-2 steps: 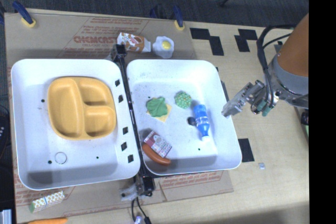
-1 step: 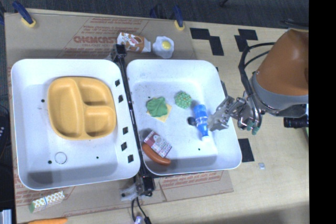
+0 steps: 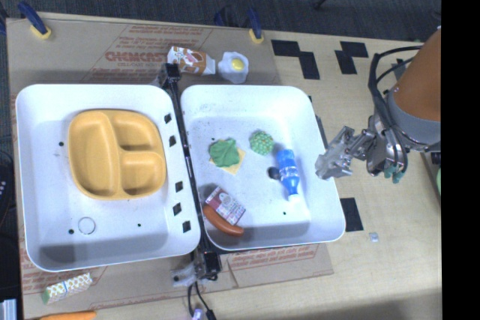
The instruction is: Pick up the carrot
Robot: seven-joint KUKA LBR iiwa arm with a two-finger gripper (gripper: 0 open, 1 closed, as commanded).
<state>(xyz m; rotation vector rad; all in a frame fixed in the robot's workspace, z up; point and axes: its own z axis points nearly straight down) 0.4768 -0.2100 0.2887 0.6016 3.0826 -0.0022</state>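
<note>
The carrot (image 3: pixel 223 221) lies in the right bin (image 3: pixel 300 105), at its near left corner, against the front wall. It is a short orange-brown cylinder with rounded ends and a smooth, slightly glossy skin, set at a slant. A small red-and-white packet (image 3: pixel 226 205) rests on its upper side, touching it.

Further into the same bin lie a flat green leaf shape (image 3: pixel 223 152) on a pale yellow slice, a knobbly green ball (image 3: pixel 261 142), and a blue bottle (image 3: pixel 287 172) with a white cap.

The left bin (image 3: pixel 37 161) holds a yellow plastic tray (image 3: pixel 116 154) with moulded compartments. Both bins are shallow, white, speckled and round-cornered.

The claw (image 3: pixel 330 161) hangs over the counter (image 3: pixel 382 251) just outside the right bin's right wall, well apart from the carrot. Its metal fingers are apart and grip nothing.
</note>
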